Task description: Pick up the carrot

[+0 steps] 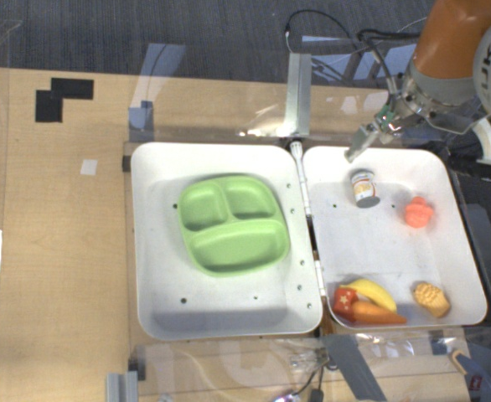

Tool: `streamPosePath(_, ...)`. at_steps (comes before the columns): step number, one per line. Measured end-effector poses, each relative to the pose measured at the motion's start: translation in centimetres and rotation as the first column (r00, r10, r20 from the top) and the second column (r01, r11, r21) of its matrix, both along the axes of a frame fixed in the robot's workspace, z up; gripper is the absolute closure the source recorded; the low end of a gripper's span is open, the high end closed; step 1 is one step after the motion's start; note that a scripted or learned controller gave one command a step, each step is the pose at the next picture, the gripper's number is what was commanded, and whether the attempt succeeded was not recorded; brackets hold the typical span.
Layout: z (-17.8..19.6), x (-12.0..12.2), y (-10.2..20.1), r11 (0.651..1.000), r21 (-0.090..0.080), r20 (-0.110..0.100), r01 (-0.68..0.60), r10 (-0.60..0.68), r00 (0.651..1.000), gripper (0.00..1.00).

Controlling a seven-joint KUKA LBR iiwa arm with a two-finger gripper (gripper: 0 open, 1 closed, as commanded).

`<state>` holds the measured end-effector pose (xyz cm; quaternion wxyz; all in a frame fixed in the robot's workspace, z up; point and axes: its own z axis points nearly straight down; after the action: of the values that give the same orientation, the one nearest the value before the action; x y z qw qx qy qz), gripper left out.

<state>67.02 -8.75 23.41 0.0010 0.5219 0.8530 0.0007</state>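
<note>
The left bin (157, 308) holds a green plate (233, 223) with three compartments, lying flat near the bin's middle. A metal divider (306, 216) runs between the two bins.

In the right bin (447, 182), the near left corner holds a cluster: a red fruit (343, 299) at the left, a banana (374, 292) curving just behind, and the carrot (376, 313) lying on its side along the front wall, touching or just beside both. To the right of them, near the front wall, lies a yellow, bumpy item (431, 299), apart from the cluster. Farther back, a small can (364, 188) sits towards the bin's rear left, and an orange-pink piece (419, 213) lies to its right, well apart from the carrot.

The gripper (361, 146) hangs over the rear edge of the right bin, just behind the can and far from the carrot, with nothing seen between its fingers. Whether they are apart or together cannot be told. The arm (455, 40) rises to the upper right.
</note>
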Motion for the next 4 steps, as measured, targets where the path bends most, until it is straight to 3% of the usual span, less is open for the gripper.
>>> streamPosePath(1, -5.0, -3.3, 1.1, 1.0, 0.0, 0.001, 0.029, -0.029, 1.0, 0.0)
streamPosePath(2, -5.0, -10.0, -4.7, 0.909, 0.001, 0.0, 0.416, -0.416, 0.909, 0.0)
streamPosePath(3, 15.9, -14.5, -3.7, 0.878, 0.001, 0.005, 0.479, -0.479, 0.878, 0.0)
streamPosePath(4, 20.0, -9.9, -4.9, 0.332, 0.0, -0.001, 0.943, -0.943, 0.332, 0.0)
